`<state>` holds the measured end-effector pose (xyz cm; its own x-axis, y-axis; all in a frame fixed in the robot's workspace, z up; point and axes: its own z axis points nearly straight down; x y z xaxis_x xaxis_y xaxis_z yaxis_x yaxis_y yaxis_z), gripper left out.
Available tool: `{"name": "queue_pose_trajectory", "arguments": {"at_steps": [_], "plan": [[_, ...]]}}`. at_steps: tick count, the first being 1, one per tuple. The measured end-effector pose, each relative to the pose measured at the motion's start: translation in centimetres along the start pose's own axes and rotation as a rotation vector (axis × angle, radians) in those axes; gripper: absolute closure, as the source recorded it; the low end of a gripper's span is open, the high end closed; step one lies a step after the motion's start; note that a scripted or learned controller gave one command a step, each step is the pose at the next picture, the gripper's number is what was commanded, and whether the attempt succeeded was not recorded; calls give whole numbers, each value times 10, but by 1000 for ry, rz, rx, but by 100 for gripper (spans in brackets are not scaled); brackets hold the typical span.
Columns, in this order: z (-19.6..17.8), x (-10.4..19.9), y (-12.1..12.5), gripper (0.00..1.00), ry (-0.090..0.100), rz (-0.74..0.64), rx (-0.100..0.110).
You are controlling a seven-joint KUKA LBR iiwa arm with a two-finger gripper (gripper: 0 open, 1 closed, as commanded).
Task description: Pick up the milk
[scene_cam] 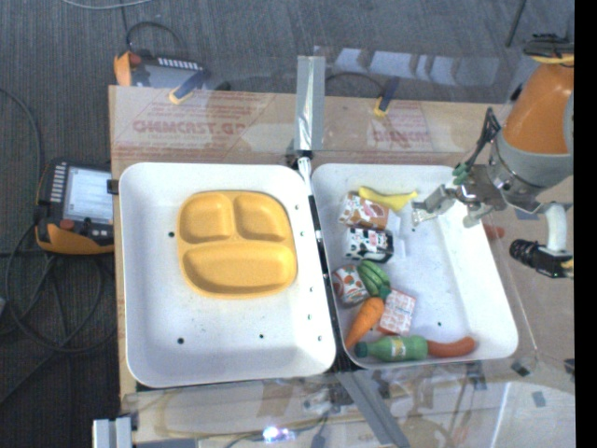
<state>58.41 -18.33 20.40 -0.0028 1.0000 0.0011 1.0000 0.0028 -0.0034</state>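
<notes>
One boxy cow-print milk carton beside glossy green pepper.

Bench (brownish board top) carries 2 white bins: right bin under the gripper, left bin well left of it.

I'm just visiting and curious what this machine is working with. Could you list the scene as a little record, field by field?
left bin: holds a yellow divided tray
right bin: holds toy food along its left side
milk: small black-and-white cow-patterned carton, lying in the right bin
near the milk: banana, carrot, green bottle
gripper: over the right bin, right of the milk, holding nothing
milk picked up: not yet
</notes>
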Motion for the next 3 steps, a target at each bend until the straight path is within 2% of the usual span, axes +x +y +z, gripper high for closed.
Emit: {"name": "queue_pose_trajectory", "arguments": {"at_steps": [1,2,3], "plan": [[-8,1,1,100,2,-2,3],[83,47,8,100,-7,191,-15],[115,77,61,100,-14,417,36]]}}
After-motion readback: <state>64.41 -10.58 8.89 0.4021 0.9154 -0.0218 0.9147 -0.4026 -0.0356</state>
